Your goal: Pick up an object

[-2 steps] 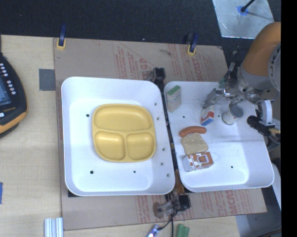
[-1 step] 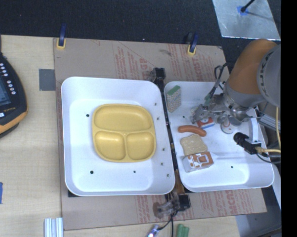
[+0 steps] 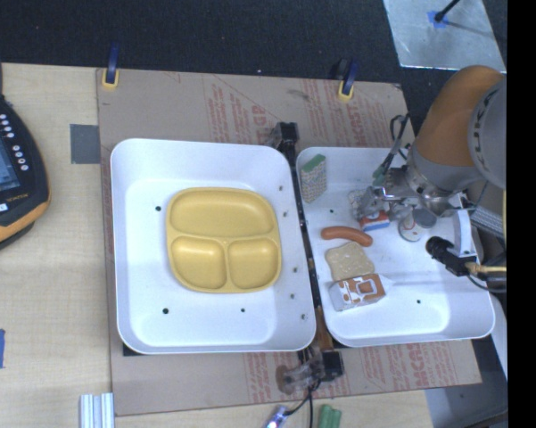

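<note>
On the left of the desk (image 3: pixel 53 328) sits a white bin (image 3: pixel 134 239) with a yellow plate (image 3: pixel 223 237) in it. The right bin (image 3: pixel 428 324) has a small box (image 3: pixel 313 176), a toy hot dog (image 3: pixel 346 234), a slice of bread (image 3: pixel 350 260) and a little packet (image 3: pixel 357 291). The hand (image 3: pixel 375 205) is low near the hot dog. I cannot tell if it is spread or pinching. To do well, it should go straight down over one toy and squeeze it in the middle.
</note>
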You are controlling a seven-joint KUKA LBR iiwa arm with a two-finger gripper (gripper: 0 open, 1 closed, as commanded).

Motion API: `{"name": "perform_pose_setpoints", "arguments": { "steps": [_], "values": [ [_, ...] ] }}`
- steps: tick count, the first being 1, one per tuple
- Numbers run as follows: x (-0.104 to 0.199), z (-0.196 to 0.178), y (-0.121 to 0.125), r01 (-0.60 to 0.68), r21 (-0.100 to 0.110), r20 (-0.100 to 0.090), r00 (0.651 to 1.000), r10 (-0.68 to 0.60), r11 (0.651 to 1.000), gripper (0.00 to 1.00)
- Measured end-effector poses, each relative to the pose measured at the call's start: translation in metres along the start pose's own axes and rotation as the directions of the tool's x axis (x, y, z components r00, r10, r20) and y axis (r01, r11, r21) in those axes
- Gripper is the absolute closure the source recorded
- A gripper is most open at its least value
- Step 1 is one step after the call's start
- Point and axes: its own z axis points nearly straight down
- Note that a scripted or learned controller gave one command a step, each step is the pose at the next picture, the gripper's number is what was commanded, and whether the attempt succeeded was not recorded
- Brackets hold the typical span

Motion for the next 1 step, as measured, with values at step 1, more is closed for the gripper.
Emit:
{"name": "perform_pose_setpoints", "arguments": {
  "steps": [1],
  "values": [
    [0.0643,-0.0906,0.0087,-0.003,-0.004,-0.002,1.000,0.003,1.000,1.00]
  ]
}}
